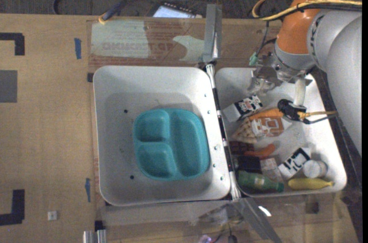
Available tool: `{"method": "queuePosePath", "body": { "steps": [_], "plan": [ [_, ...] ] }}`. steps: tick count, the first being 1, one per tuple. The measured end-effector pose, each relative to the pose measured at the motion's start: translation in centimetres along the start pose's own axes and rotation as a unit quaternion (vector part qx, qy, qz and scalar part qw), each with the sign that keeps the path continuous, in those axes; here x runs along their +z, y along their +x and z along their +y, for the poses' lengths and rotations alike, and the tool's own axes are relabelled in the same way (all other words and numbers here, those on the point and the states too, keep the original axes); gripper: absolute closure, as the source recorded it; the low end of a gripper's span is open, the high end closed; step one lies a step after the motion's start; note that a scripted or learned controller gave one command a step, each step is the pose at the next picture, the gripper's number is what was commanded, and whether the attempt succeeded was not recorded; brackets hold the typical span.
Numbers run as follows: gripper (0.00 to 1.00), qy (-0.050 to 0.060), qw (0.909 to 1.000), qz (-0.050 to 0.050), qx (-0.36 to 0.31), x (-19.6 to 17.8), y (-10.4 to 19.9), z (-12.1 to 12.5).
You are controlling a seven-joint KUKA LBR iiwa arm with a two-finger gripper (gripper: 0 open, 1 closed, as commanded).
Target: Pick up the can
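Camera view: two white bins sit side by side on the brown counter.

Left bin: it carries one teal divided tray, lying flat near the middle of the floor.

Right bin: crowded along its middle and near side. The grey arm reaches in from the right, its orange band above the bin's far edge. The claw hangs over the far part of this bin, just beyond a small black-and-white carton. We cannot tell how far the claw is open, nor whether it has hold of anything.

The can, as best we can judge, is the small pale cylinder with a round top near the bin's near right corner. This reading is unsure, since it is small and blurred. It sits just beside a black-and-white box on its left. A yellow banana lies just in front of it, along the near wall. The can is well apart from the claw.

Between them lies an orange-and-white packet, with a long orange item nearer the camera. A green bottle lies on its side by the near wall, left of the banana.
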State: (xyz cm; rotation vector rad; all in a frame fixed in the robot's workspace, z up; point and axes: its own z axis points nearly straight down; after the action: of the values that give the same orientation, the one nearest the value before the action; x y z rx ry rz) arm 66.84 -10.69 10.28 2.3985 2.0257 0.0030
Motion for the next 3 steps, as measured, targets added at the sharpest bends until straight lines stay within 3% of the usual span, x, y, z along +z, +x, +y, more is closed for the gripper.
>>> {"method": "queuePosePath", "body": {
  "steps": [1, 2, 3],
  "plan": [
    [1.00, 0.001, 0.9995, 0.000, -0.032, 0.0, -9.1, -9.7],
    [1.00, 0.000, 0.9956, 0.000, -0.094, -12.8, -13.6, -12.2],
    [1.00, 0.002, 0.9996, 0.000, 0.029, -9.3, -13.8, -11.2]
  ]
}}
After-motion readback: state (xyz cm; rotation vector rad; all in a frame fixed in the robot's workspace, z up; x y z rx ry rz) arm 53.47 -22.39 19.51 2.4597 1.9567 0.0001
